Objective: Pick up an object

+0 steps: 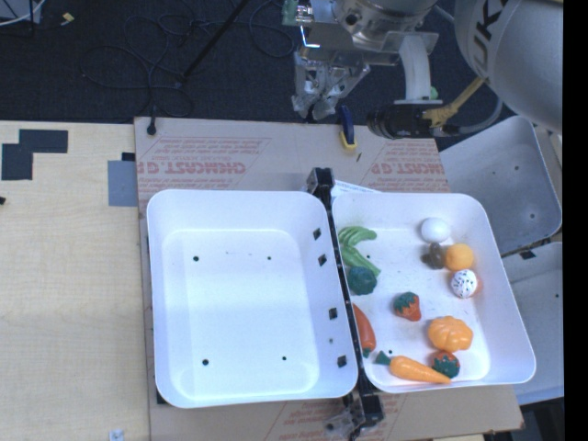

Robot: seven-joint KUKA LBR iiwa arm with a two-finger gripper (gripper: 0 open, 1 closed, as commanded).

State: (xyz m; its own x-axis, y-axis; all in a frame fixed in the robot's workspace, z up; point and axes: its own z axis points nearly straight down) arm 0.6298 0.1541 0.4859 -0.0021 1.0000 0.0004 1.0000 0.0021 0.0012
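My gripper point(319, 99) hangs high above the bench's far edge, behind the two bins and well away from the objects. The right bin point(501, 246) holds several toy foods: a green bean pod point(356, 237), a dark green broccoli point(361, 280), a white egg point(435, 230), an orange ball point(458, 256), a speckled white ball point(464, 284), a strawberry point(407, 306), an orange pumpkin point(449, 333), a carrot point(415, 369) and a red pepper point(364, 329) against the left wall.
The left bin point(154, 246) sits beside the right one, and their walls meet at a black clip strip point(333, 274). Both rest on a cardboard sheet point(220, 159). Cables lie on the dark floor behind. A grey plate point(501, 173) stands to the right.
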